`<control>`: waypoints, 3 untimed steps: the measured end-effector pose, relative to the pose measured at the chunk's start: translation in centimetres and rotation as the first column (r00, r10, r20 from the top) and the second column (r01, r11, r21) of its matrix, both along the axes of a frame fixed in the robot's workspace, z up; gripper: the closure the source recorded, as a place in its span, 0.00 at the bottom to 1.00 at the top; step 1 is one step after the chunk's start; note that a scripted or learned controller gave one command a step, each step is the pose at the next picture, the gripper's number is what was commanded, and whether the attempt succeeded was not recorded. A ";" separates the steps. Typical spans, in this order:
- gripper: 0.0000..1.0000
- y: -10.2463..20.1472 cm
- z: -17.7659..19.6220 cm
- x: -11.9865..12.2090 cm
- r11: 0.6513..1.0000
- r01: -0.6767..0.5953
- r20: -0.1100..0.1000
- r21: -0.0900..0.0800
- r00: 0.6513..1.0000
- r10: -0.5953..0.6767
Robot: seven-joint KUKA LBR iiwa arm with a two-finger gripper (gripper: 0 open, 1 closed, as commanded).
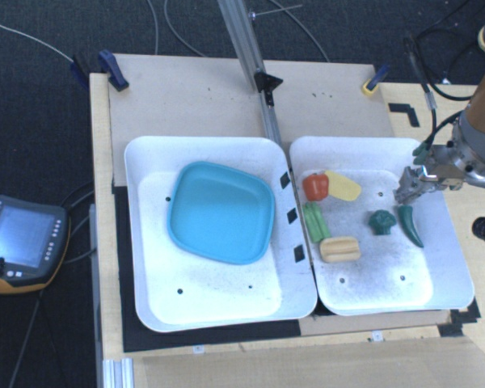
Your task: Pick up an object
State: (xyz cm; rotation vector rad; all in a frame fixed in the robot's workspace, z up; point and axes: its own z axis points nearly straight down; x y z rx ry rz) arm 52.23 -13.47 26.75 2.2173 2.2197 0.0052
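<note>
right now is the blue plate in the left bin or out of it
In it. The square blue plastic plate lies flat on the floor of the shallow white left bin, inside its rim.

- Arm (478, 128): cut off by the right picture edge; only the wrist end is in view.
- Gripper (410, 186): too small and blurred to resolve.
- Handheld screen unit (20, 243): cropped by the left edge.
- Worktop (226, 95): front runs out of the bottom edge.
- Dark green piece (381, 221): shape unclear.
</note>
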 end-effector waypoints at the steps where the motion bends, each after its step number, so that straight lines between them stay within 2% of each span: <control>1: 1.00 0.0 1.5 0.0 1.000 0.001 -0.003 0.000 1.000 -0.001; 2: 1.00 5.1 1.6 0.5 1.000 -0.004 -0.005 0.002 1.000 0.004; 3: 1.00 9.5 -0.3 0.5 1.000 -0.003 -0.006 0.002 1.000 0.003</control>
